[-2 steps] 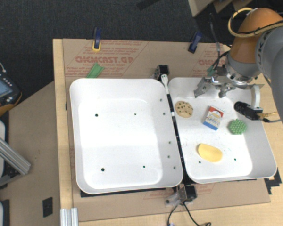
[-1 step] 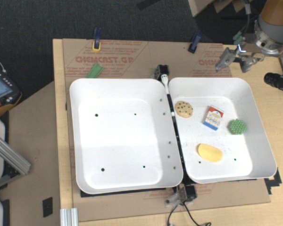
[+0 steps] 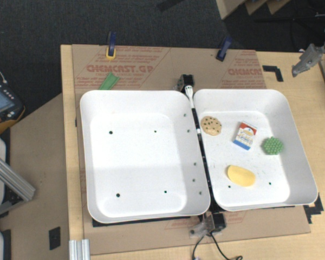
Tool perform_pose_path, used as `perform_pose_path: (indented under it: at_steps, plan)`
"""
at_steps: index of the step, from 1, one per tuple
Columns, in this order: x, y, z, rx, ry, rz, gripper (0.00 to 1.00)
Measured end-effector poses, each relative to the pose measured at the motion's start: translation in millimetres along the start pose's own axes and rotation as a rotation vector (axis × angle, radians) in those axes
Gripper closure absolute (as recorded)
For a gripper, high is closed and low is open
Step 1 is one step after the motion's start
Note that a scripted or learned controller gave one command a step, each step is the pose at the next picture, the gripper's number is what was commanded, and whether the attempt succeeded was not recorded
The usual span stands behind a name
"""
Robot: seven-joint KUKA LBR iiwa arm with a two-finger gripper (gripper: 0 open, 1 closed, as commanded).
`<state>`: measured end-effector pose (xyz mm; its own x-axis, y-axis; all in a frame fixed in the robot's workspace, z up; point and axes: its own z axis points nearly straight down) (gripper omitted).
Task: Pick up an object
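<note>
Grey metal gripper (image 3: 310,62) sits over the bench, past the right bin's (image 3: 292,115) far corner; open or closed, cannot tell. All objects lie in that bin, below and left of the gripper. Nearest: knobbly green ball (image 3: 272,145). Next, small carton (image 3: 245,135), red end up-view, long axis near vertical, slightly tilted. Farther left, round speckled cookie (image 3: 210,125), flat. Farthest down, smooth yellow oval (image 3: 241,175), long axis roughly left-right, right end dipping slightly. Left bin (image 3: 97,145), glossy white, beyond them.

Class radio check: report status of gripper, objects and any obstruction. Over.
Gripper at far right edge, outside bins. Cookie, small box, green ball, yellow lump untouched in right bin. Nothing covering them.
</note>
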<state>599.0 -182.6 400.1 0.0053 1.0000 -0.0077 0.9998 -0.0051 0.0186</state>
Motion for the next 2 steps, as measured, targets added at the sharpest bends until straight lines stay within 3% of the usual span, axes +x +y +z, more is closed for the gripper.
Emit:
perform_pose_path:
  at_steps: [1, 2]
  plan:
    - [-45.6, -3.3, -144.2, -0.002, -0.004, -0.001, 0.00]
    - [-42.6, -1.5, -145.2, 0.010, 0.001, -0.005, 1.00]
